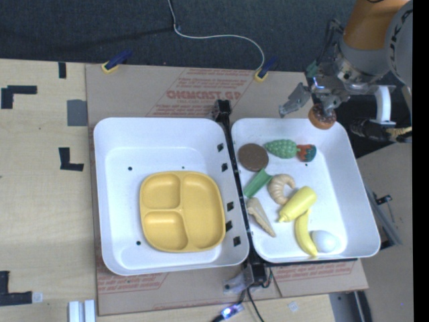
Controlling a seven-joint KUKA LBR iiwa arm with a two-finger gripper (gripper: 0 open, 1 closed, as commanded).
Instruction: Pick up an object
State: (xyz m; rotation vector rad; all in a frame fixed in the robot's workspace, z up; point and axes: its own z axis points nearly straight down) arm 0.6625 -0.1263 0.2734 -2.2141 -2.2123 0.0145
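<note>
From my station I see the left shallow white plastic bin [114,146] holding one thing: a yellow three-compartment plastic plate [181,211], lying flat toward the bin's near right part.

The right shallow white plastic bin [355,180] carries the clutter. A yellow plastic banana [304,235] lies near the front, its lower end touching a white plastic egg [324,241]. Just above it sits a yellow squeeze-bottle toy [297,204], tilted. A bumpy green toy vegetable with a red-orange end [281,149] lies near the back wall. A round flat brown disc [253,157] sits against the left wall; below it are a green toy pepper piece [256,183], a cream croissant-like toy [281,186] and a pale beige cone-shaped toy [261,217], all close together.

The grey arm's two-finger gripper [323,110] hangs over the back rim of the right bin. A small orange-brown round toy [322,119] sits at its fingertips, apparently pinched between them, above the rim rather than in the bin.
</note>
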